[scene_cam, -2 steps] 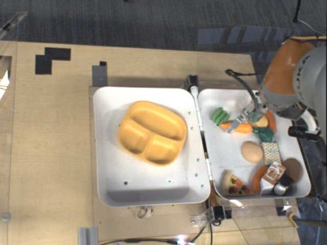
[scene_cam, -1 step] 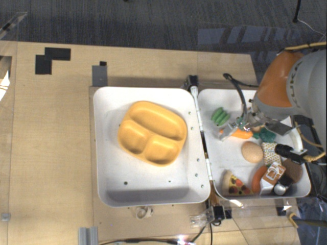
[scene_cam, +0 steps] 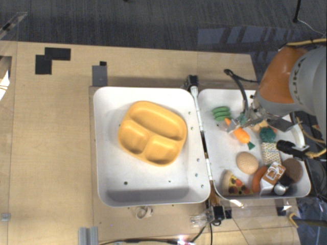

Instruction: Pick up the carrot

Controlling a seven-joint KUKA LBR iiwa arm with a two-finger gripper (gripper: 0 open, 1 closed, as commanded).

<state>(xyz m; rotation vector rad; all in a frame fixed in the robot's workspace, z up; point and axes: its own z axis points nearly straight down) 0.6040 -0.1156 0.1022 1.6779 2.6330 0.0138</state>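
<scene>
Carrot [scene_cam: 241, 135] lies in the right bin [scene_cam: 220, 152], a little toward that bin's far edge and near its middle, orange body with a green tip pointing toward the bin's near right. My jaws [scene_cam: 249, 118] hang just beyond it on the far side, close to it but, as far as I can judge, not around it; nothing orange sits between them, and from this slant I cannot tell how wide they stand. So I take this as the approach step: I am over the right spot in the bin, not yet gripping. Around the carrot things are crowded. A green pod [scene_cam: 222, 112] lies toward the bin's far left, a teal piece [scene_cam: 267, 133] just to the carrot's right, an egg [scene_cam: 247, 162] nearer the near edge, and packets and a dark lump fill the near right corner. The left bin [scene_cam: 104, 152] carries a yellow tray [scene_cam: 152, 131] and does not concern me. Next I should shift slightly toward the near edge to centre on the carrot's body, turn to span its narrow width, descend without nudging the teal piece, then close and lift.
</scene>
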